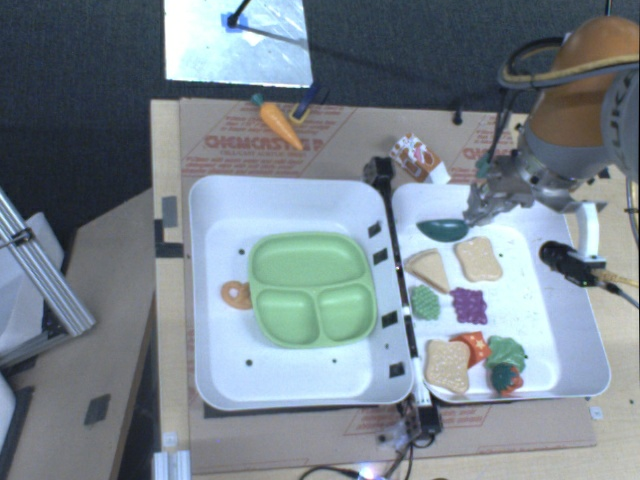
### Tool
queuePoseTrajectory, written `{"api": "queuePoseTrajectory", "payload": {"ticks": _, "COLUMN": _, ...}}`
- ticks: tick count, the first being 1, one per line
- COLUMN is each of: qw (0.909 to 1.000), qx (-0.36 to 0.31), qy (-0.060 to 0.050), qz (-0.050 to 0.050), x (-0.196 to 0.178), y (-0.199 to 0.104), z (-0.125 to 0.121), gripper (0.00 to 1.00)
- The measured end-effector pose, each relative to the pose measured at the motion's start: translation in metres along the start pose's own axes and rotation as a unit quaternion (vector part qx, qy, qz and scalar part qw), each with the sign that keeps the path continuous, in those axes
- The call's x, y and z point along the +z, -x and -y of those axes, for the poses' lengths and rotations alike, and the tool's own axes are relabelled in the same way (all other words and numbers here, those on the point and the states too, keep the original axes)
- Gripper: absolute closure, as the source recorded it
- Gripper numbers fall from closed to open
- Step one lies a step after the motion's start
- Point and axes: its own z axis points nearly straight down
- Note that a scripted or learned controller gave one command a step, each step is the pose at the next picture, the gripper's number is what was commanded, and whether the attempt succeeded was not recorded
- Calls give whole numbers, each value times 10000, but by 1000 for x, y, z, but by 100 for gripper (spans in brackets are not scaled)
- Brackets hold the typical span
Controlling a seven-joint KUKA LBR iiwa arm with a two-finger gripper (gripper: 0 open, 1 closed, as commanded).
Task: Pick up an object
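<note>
My gripper (482, 206) hangs low over the far part of the right bin (575, 323), just right of and above a teal spoon (443, 230) lying on the bin floor. Nothing can be made out in its grasp. Near it lie a slice of bread (479, 260) and a tan wedge (428, 267). Further forward are a green leafy piece (425, 303), purple grapes (469, 306), a toast slice (447, 365), a red-orange piece (470, 346) and a green vegetable (506, 354).
The left bin (215, 218) holds a green divided plate (310, 288) and a small orange ring (236, 295). Behind the bins lie a carrot (280, 125), a snack packet (415, 158) and a foil sheet (238, 28). A black fitting (566, 260) sits at the right bin's rim.
</note>
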Motion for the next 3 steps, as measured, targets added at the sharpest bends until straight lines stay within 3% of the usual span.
{"api": "queuePoseTrajectory", "payload": {"ticks": 1, "qw": 10000, "qx": -4, "qy": 1, "qz": -5, "x": -7, "y": -53, "z": 6, "gripper": 100}}
{"api": "queuePoseTrajectory", "payload": {"ticks": 3, "qw": 10000, "qx": -1, "qy": -12, "qz": -5, "x": 20, "y": -160, "z": 30, "gripper": 100}}
